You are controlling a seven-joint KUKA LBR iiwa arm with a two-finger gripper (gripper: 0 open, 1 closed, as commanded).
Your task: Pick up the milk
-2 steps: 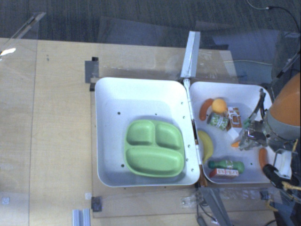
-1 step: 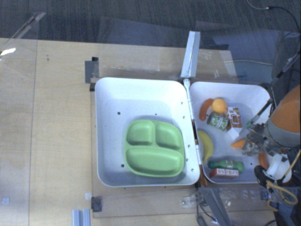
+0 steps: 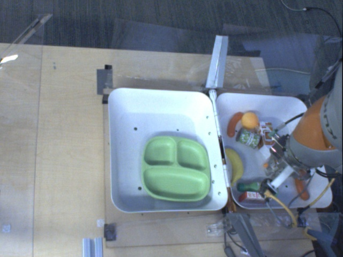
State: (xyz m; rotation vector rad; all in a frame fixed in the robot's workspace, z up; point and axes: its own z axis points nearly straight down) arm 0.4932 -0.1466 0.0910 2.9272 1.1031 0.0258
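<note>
In the right bin, a small white and red carton that looks like the milk lies against the front wall. A dark green item lies just behind it. My gripper hangs over the middle of this bin, above and to the right of the carton and apart from it. The arm, with its orange band, comes in from the right and hides the bin's right side.
The right bin also holds a banana, a green-labelled can, an orange, a red sausage and a carrot. A green divided plate fills much of the left bin.
</note>
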